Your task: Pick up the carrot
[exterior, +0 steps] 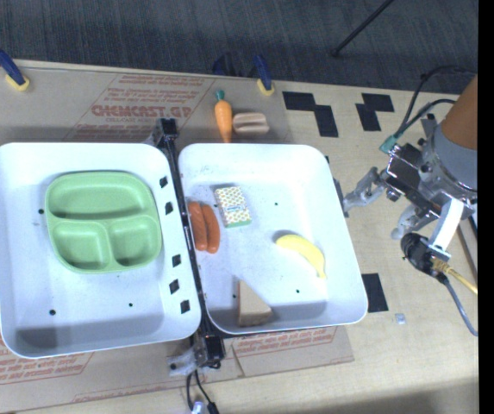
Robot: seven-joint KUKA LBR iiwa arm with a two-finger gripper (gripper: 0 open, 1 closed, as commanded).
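— Where's the small orange carrot with the green top [222,117]?

— On the desk [376,317] just behind the right white bin [315,164], beside a brown-and-pink bun-shaped toy [250,124]; it sits outside both bins.

— And your claw [369,190]?

— Off to the right of that bin, well apart from the carrot; you can't tell its finger state. I'd judge you should approach along the carrot's length, clear of the bun.

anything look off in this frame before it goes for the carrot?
Yes: the carrot lies on the cardboard behind the right bin, outside both bins, beside a small bun-like item. The end effector sits right of the bins.
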